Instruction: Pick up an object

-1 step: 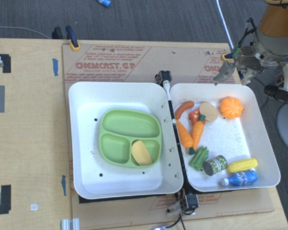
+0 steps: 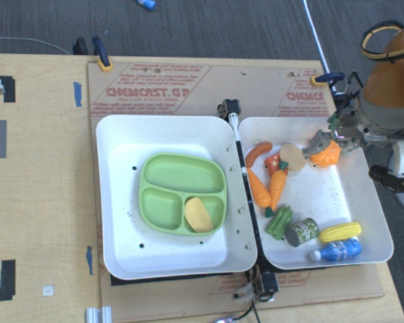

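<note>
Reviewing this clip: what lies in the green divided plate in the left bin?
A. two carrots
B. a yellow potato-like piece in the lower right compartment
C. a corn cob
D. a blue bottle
B. The green plate holds one yellow potato-like piece in its lower right compartment; the corn cob, carrots and blue bottle all lie in the right bin.

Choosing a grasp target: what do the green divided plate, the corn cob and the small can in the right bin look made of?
Green divided plate: likely moulded plastic, matte, one even colour. Corn cob: probably toy plastic, glossy yellow with highlights. Small can: possibly metal or printed plastic; grey end, dark label, too small to tell.
</note>
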Robot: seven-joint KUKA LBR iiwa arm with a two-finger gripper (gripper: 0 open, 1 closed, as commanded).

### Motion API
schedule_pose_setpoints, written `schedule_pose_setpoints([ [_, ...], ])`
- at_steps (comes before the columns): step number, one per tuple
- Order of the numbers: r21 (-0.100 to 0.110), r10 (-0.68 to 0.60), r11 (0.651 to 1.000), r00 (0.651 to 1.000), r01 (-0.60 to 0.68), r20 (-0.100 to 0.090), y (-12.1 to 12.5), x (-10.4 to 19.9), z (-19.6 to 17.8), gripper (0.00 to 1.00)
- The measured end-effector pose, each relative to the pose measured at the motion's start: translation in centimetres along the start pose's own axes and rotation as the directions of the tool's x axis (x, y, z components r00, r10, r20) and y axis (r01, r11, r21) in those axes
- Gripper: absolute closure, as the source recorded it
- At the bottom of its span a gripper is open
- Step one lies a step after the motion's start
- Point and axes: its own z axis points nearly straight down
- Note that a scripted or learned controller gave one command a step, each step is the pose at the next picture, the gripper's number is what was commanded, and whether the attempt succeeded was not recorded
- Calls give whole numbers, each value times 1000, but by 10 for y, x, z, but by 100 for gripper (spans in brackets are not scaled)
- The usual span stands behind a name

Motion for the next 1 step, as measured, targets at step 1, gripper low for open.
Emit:
schedule_pose_setpoints([
  [1, -4, 0, 1000, 1000, 0, 0, -6, -15, 68, 0],
])
